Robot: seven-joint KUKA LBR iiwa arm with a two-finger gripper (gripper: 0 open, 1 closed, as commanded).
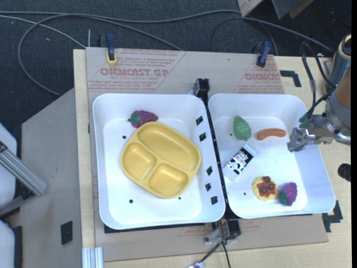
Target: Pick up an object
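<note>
My tool [301, 138] sits over the right edge of the right bin [312, 205], at about mid-height of that bin, with the arm [341, 88] coming in behind it from the right. It is a small grey shape at this angle and I cannot tell whether it is open or closed; nothing is visibly caught in it.

Nearest to it is the sausage [271, 133], orange and lying crosswise just to the tool's left, apart from it. Left of the sausage is a green lump [241, 128] (a leafy vegetable, perhaps) close beside it. Below those, toward the divider between the bins, lies a black-and-white box [239, 162], tilted. Along the near side of the same bin sit a little pizza [264, 188] – yellow with red and dark spots – and a bunch of purple grapes [288, 194], touching or nearly touching each other.

The left bin [106, 166] holds a yellow tray [160, 159] with three compartments, turned at an angle and lying flat, and a second bunch of purple grapes [143, 117] just past its far-left corner. Both bins rest side by side on my counter [83, 149], a brown board held by blue clamps [111, 48] at the far edge
</note>
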